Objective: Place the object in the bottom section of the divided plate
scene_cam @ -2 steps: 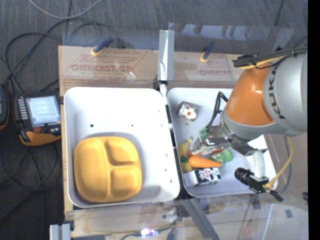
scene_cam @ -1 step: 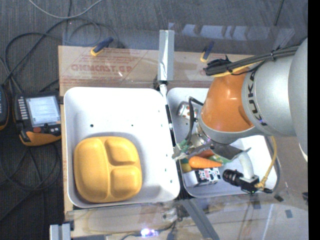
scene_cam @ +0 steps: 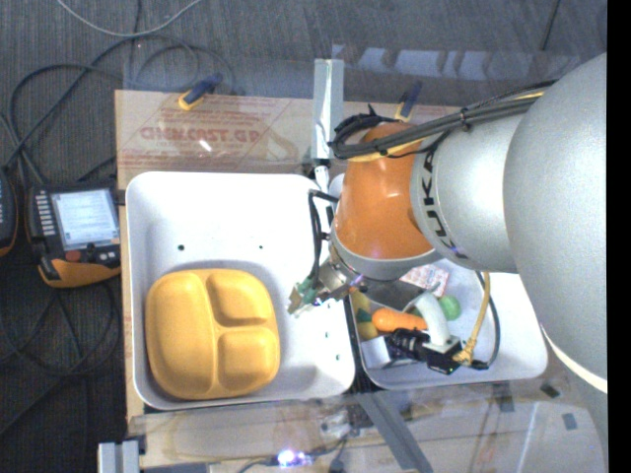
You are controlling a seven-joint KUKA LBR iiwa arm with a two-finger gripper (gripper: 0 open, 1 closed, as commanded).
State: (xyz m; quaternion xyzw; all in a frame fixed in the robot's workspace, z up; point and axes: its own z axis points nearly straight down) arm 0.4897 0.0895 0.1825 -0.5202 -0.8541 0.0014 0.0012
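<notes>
Nearest, the yellow divided plate (scene_cam: 212,335) is sitting in the left bin (scene_cam: 197,195), its sections bare. Beyond, the claw (scene_cam: 311,294) is hovering beside it; whether anything is gripped, I cannot tell. Placement is remaining, apparently.

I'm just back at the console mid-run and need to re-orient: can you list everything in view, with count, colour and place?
Divided plate: one, yellow, lower part of the left bin.
Bins: two, white; left bin, right bin partly under the arm.
Carrot-like piece: one, orange, right bin.
Green piece: one, right bin, kind unclear.
Other small items: right bin, too cluttered to count.
Board: one, brown, behind the bins.
Handheld screen unit: one, black and orange, left of the bench.
Cables: dark, on the floor.
Arm: one, grey with orange band, from the right.
Gripper: one, over the left bin's right edge.
</notes>
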